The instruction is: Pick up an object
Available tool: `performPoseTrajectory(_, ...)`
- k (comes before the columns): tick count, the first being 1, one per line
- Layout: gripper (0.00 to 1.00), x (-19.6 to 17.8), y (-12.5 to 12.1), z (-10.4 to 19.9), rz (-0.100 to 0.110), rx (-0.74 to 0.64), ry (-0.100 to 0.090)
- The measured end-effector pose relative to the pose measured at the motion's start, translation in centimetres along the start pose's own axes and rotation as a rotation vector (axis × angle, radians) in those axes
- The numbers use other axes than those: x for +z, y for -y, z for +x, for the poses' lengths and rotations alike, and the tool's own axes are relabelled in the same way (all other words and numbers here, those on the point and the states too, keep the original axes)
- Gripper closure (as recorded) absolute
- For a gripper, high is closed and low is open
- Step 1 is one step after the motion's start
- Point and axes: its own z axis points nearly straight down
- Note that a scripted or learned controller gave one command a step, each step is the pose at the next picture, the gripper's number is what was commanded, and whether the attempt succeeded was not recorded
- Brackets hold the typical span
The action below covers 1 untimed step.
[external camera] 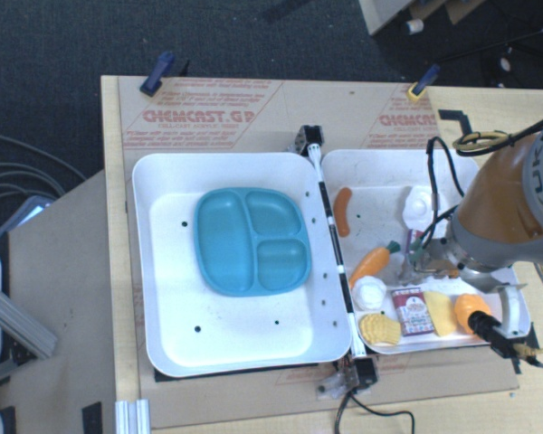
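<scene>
Claw (418, 259) low in the crowded right bin (371, 165).
We cannot tell its state; the carrot (371, 263) lies just left, and the near-side clutter could block a clean pick.

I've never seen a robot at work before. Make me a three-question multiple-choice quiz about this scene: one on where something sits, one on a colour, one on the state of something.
1. Where is the divided tray?
A. left bin
B. right bin
C. floor

2. What colour is the tray?
A. red
B. blue-green
C. black

3. How does the hot dog lie?
A. in the tray
B. on the right bin's floor, alone
C. under the cracker

Answers: 1 A, it sits in the left bin. 2 B, its surface is teal. 3 B, bare white floor surrounds it, with the gripper working further right.
</scene>
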Motion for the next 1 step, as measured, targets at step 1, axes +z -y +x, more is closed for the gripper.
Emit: performPoseTrajectory(1,0.0,0.0,0.01,0.0,0.0,0.0,0.0)
